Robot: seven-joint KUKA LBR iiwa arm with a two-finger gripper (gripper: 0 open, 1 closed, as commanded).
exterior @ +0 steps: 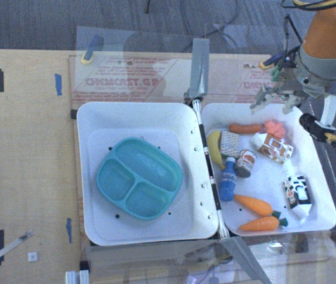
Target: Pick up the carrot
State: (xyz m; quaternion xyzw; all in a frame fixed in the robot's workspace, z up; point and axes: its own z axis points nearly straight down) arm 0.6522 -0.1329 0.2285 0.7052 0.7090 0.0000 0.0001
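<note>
Two orange carrots lie near the front of the right bin (325, 215). One carrot (254, 204) slants toward the middle. The other carrot (261, 223), with a green top, lies just in front of it by the front wall. My gripper (276, 99) hangs over the far edge of the right bin, well behind both carrots and apart from them. Nothing shows in it. The arm's orange band (328, 31) is at the top right.
The right bin also holds a red sausage (246, 128), a pink piece (275, 128), a banana (215, 148), a small can (246, 163), a blue bottle (228, 182), a red-and-white carton (273, 148) and a black-and-white carton (296, 193). A teal divided plate (139, 177) lies in the left bin.
</note>
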